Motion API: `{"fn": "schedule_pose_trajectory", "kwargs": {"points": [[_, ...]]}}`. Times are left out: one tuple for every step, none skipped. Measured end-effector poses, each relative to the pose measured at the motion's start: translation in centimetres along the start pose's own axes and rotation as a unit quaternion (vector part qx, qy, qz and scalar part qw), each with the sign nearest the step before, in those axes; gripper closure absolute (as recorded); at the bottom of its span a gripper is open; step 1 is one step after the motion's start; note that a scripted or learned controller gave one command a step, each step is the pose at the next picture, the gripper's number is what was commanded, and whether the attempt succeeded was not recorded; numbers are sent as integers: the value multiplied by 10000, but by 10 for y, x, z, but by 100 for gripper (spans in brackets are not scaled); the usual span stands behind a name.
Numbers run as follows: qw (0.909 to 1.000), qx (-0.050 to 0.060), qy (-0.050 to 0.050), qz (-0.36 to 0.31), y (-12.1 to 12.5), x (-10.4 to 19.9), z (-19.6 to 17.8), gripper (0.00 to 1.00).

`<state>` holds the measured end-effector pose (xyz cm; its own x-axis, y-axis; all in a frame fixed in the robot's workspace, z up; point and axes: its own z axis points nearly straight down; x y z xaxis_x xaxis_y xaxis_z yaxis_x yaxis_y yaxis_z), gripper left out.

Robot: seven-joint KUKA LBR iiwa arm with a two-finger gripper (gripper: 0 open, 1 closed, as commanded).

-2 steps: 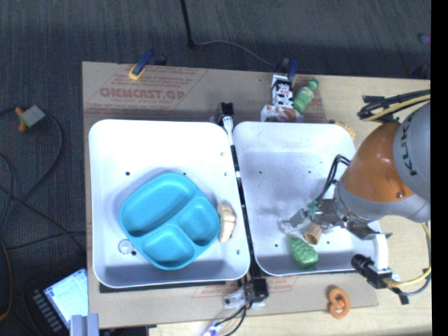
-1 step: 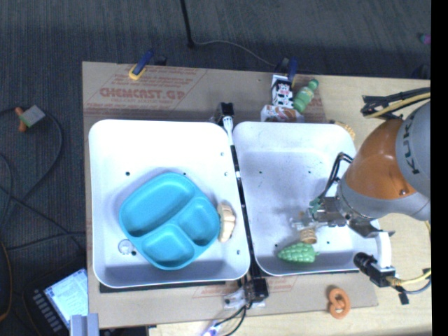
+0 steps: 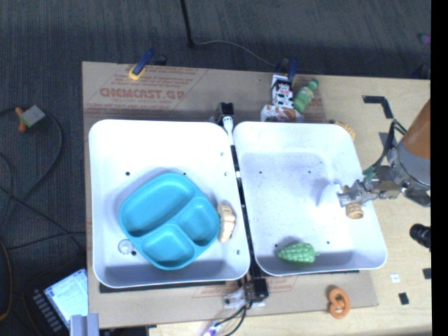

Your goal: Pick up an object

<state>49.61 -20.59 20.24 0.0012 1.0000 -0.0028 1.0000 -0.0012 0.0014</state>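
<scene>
My gripper (image 3: pixel 352 200) hovers over the right edge of the right bin (image 3: pixel 294 152), with the arm coming in from the right. A small tan round piece (image 3: pixel 355 213) sits right at the gripper's tip; I cannot make out whether it is gripped or just lying beneath. A green bumpy object (image 3: pixel 296 253) lies near the front wall of the right bin, well to the lower left of the gripper. In the left bin (image 3: pixel 140 135) a blue divided plate (image 3: pixel 168 219) lies flat, with a beige curved item (image 3: pixel 227 220) against its right side.
An orange ring (image 3: pixel 339 302) lies on the bench in front of the right bin. A small carton (image 3: pixel 281 98) and a green bottle (image 3: pixel 304 95) stand behind the bins. A blue clamp (image 3: pixel 142 63) sits at the bench's far left edge.
</scene>
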Motion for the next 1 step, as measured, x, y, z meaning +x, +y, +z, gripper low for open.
{"fn": "schedule_pose_trajectory", "kwargs": {"points": [[10000, 4, 11, -11, -12, 68, -58, 100]]}}
